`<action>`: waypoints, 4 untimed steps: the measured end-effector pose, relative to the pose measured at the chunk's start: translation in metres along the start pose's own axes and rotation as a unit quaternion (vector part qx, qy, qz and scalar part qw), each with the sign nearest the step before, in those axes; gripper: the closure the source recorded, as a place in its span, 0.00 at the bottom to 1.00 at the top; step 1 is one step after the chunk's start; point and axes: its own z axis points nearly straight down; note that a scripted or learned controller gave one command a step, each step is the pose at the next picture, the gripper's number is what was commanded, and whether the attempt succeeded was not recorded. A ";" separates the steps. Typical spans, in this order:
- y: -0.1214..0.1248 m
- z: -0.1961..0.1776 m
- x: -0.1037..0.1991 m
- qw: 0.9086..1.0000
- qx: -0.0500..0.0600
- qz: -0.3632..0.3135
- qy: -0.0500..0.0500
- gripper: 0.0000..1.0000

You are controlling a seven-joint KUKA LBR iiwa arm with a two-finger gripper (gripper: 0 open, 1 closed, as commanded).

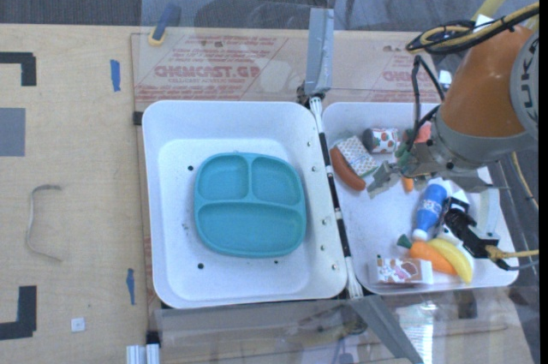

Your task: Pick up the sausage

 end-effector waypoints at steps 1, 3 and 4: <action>0.008 -0.048 0.016 1.000 -0.003 -0.007 -0.001 0.00; 0.025 -0.001 0.052 0.998 0.000 -0.063 0.000 0.00; 0.012 -0.001 0.041 0.998 -0.001 -0.069 0.000 0.00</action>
